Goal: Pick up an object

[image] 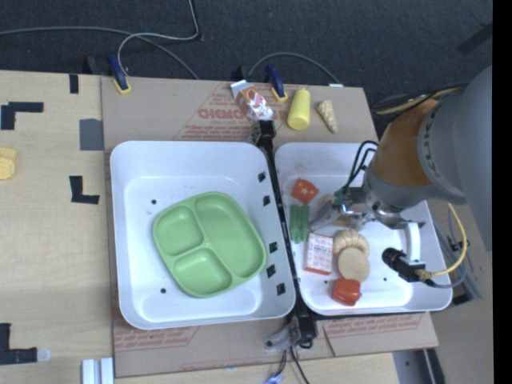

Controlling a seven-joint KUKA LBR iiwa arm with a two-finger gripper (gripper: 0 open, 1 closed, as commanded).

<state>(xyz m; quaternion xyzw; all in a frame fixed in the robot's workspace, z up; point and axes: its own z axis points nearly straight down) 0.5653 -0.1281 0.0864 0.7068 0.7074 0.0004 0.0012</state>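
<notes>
- Lowest in the frame, the right bin [416, 298] holds a red round piece [346, 292] at its bottom edge, and just above it, touching, a tan round cookie-like item [353, 264] with a second tan disc [350, 242] overlapping its top.
- Left of those discs lies a small white packet with red print [318, 254], and above that a green vegetable-like piece [299, 222] stands lengthwise along the bin's left wall.
- Higher in the same bin sits a small orange-red item [304, 190], apart from the rest.
- Over the middle of the right bin the gripper [346, 207] points left and down, its tip just above the upper tan disc and right of the green piece; whether its fingers are parted or closed cannot be told, and nothing is visibly held.
- Behind it the arm's orange band [404, 150] and grey body [472, 134] fill the right of the frame, with a black cable looping by the wrist.
- Left of centre, the left bin [136, 166] holds a green divided plate [209, 242], lying flat and turned at an angle.
- Farthest up, on the cardboard [176, 106] beyond the bins, lie a small printed carton [252, 101], a yellow bottle-like item [299, 109] and a tan cone [327, 115].
</notes>
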